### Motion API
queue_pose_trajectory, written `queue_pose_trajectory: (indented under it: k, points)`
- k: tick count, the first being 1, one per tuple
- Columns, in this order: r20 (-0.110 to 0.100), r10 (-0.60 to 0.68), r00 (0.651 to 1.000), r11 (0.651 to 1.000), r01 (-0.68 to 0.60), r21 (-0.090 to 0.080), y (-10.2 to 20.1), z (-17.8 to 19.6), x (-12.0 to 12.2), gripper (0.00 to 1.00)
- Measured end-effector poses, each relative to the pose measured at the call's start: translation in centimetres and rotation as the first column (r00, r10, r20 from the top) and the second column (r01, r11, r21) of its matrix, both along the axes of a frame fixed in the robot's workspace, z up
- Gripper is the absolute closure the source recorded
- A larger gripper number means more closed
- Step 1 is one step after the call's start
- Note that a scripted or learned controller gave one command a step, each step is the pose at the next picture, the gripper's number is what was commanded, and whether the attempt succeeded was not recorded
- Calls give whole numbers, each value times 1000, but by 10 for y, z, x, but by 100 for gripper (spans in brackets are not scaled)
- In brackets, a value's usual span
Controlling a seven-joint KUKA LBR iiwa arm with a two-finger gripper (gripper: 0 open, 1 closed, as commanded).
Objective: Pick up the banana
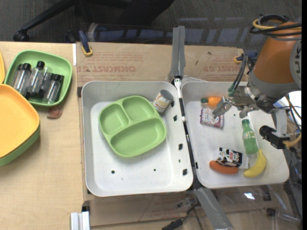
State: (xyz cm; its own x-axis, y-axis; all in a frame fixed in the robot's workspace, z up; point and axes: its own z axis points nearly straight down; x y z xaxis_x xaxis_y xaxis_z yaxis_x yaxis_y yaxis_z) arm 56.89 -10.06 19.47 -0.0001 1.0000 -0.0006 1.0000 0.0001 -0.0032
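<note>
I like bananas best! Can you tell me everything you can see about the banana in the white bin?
The banana is yellow, smooth and curved like a smile, and looks like a toy. It lies flat in the right bin, near its front right corner. Its upper end points at the bottom of the green bottle, close to it or touching. Its lower end sits beside a small black-and-white packet and a red sausage-shaped thing. The claw is farther back in the bin, away from the banana.

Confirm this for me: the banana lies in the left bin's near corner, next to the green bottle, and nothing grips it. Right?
Not the left bin. The camera view shows the banana in the right bin, near corner, next to the green bottle, with nothing gripping it.
</note>
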Motion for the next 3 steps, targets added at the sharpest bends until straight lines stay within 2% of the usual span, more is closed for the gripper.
queue_pose_trajectory:
  k: [1,2,3]
  points:
    - [-2,-2,1000,1000,2,0,-1,8,0,100]
    - [2,383,924,924,-383,1,8,-21,-22,100]
    - [2,571,821,821,-571,3,-37,-104,-58,100]
